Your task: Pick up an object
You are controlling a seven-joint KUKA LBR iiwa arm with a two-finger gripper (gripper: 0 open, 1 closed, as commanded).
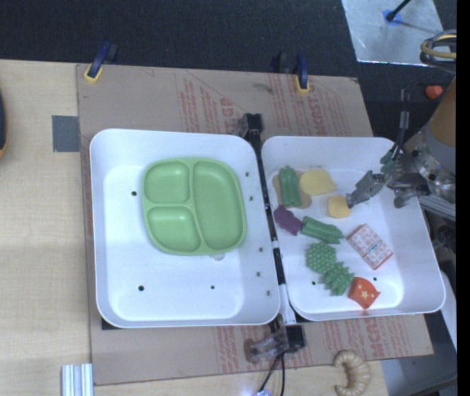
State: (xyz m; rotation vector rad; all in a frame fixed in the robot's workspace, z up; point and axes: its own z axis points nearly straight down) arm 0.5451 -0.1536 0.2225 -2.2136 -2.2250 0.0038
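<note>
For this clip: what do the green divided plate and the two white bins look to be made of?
Green divided plate: looks like moulded plastic, matte, with one even colour and soft rounded dividers. Left bin and right bin: probably thin formed plastic, smooth with a slight sheen, given the rounded corners and the light patch on the floor; coated metal can't be excluded.
</note>
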